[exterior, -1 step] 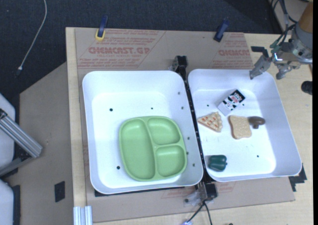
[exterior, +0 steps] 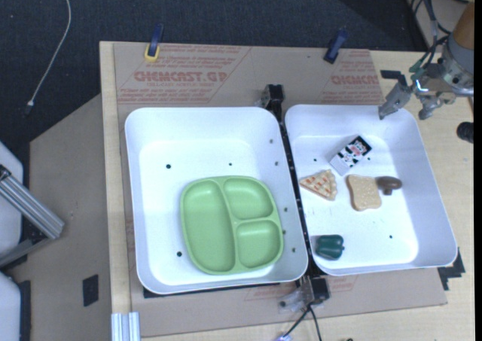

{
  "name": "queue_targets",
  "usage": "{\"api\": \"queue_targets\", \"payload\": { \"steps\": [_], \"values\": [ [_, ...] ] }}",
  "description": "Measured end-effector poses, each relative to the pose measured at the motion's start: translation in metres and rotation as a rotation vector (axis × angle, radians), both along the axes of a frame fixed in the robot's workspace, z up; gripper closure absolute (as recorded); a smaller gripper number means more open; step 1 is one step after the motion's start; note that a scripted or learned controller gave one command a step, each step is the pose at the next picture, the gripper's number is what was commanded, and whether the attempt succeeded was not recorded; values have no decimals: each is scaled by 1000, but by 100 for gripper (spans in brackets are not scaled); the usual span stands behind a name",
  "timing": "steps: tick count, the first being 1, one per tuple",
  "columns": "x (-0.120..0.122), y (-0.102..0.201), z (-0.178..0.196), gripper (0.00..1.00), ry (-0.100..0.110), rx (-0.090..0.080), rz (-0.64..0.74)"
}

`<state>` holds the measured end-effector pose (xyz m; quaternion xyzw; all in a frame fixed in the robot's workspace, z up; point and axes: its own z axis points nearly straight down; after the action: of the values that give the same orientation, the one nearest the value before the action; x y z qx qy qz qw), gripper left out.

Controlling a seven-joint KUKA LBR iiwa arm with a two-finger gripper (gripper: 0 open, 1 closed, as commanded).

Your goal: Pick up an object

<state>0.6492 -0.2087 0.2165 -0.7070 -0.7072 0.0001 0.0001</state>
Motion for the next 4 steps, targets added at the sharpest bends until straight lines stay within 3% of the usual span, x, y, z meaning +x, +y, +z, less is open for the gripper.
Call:
{"api": "queue_targets", "payload": {
  "steps": [2,3,4],
  "values": [
    [5,2,-113,0,-7,4,2],
    [9,-1,-108,0,-21,-7,1],
    [11,0,-98,100,-27,-8,2]
  ]
}}
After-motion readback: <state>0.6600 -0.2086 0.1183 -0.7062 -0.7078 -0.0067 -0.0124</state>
